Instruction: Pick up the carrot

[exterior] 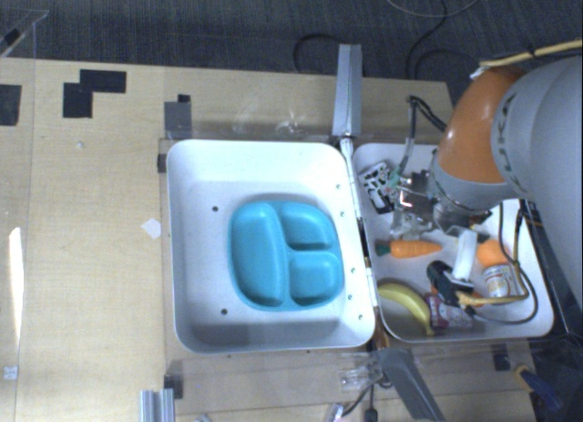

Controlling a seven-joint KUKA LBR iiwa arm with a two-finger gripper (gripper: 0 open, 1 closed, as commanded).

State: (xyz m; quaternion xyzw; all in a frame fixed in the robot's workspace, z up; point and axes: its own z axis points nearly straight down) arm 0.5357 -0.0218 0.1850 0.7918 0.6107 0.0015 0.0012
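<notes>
Over the right bin [545,320], the gripper [407,221] is hovering just above the carrot [415,249], which is lying flat near the bin's left wall (fingers too murky to call apart or together). Beside it, a banana [406,304] is resting; the left bin [196,256] is carrying a blue tray [284,253].

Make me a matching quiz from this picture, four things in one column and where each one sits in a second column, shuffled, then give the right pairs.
Things:
1. carrot
2. banana
3. blue divided tray
4. gripper

Places:
A. in the middle of the left bin
B. along the near left corner of the right bin
C. just above the carrot, under the arm's wrist
D. lying across the right bin, near its left wall, beyond the banana

Pairs: 1-D, 2-B, 3-A, 4-C
</notes>
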